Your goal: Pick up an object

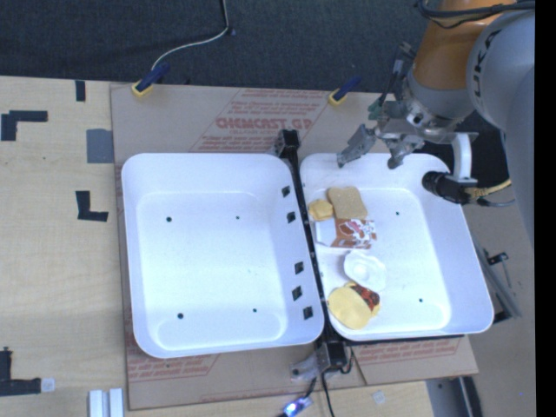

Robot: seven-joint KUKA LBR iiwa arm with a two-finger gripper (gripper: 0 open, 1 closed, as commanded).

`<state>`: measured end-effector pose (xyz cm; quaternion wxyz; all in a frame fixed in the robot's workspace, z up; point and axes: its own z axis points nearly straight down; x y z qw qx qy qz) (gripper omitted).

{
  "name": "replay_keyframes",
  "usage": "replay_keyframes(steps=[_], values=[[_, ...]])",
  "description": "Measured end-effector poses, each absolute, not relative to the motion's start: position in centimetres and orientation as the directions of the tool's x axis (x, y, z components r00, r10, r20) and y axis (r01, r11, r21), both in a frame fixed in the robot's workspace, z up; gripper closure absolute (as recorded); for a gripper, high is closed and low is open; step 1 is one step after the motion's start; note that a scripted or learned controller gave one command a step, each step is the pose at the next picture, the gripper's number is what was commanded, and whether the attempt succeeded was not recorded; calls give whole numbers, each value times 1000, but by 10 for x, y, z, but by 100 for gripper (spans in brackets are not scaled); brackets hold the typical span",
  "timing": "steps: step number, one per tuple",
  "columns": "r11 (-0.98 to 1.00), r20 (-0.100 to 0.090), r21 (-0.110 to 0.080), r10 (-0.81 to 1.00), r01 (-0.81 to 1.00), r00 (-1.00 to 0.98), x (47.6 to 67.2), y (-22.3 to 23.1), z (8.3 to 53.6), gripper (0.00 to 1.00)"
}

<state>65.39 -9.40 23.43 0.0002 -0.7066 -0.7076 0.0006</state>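
Up near the far rim of the right bin [452,259], the gripper [376,150] hangs with its two fingers spread apart and nothing between them. Below it, along the bin's left side, lie a tan block [347,201], a small yellow piece [321,209], a red-and-white packet [355,232], a white cup [366,268] and a yellow round thing [349,307]. The left bin [139,233] sits alongside.

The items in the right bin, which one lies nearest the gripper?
The tan slab, at the far end of the pile, just below the gripper. The white piece and yellow lump lie farther off.
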Motion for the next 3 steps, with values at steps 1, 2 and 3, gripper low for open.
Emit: replay_keyframes(steps=[1,2,3], values=[[-2,2,-14,1000,1000,2,590,-107,142,0],[1,6,14,1000,1000,-1,601,-136,89,0],[-1,0,3,1000,1000,1,528,-136,97,0]])
